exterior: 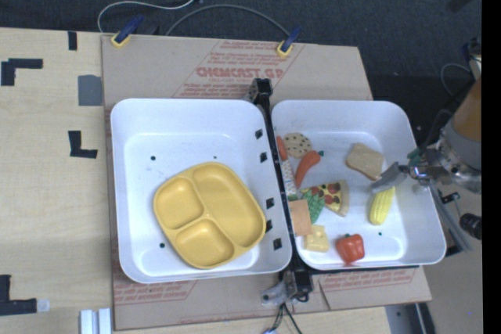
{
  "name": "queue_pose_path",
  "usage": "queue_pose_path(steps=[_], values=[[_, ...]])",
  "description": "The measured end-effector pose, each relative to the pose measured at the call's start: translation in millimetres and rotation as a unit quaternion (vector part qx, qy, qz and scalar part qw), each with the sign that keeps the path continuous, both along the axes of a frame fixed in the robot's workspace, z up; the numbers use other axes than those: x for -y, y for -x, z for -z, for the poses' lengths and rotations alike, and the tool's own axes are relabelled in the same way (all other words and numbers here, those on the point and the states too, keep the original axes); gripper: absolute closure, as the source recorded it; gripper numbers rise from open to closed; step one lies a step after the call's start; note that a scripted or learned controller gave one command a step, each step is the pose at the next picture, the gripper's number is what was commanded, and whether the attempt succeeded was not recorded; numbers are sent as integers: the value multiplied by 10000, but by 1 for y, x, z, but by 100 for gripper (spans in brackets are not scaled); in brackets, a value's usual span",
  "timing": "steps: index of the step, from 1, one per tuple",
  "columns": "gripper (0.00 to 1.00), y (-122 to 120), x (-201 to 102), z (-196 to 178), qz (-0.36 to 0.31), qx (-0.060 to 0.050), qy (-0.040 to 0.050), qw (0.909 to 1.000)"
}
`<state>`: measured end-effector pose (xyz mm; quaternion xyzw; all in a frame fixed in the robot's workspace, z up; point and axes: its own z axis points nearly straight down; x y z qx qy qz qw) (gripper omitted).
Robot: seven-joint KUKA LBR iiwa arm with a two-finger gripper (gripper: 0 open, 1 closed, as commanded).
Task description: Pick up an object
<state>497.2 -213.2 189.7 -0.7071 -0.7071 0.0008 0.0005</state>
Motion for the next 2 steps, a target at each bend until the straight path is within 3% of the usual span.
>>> queue_pose_path(steps=[1,2], values=[[0,-13,-34,88,-19,91,19,10000],[0,-69,-96,105,-39,27,1,10000]])
